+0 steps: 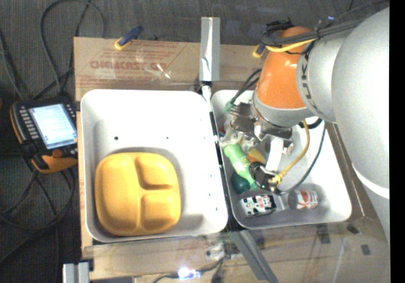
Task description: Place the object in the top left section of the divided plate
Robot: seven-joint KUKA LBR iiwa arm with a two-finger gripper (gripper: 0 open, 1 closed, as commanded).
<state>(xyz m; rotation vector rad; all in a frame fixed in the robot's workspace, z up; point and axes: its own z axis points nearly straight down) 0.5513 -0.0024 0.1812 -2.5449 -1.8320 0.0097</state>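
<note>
A yellow divided plate [138,193] lies in the left bin, toward its front left; its compartments hold nothing. My gripper [253,149] hangs low in the right bin under the orange wrist band, directly over a green bottle [235,157]. The wrist body hides the fingers. Close beside the bottle lie a dark teal object [241,181], a small dark printed box [258,204] and a silver can with red markings [305,199].
The left bin [152,107] is bare white floor behind the plate. The right bin [335,206] is crowded along its left wall. A metal post [209,47] stands behind the divider. A teach pendant [45,128] lies left of the bench.
</note>
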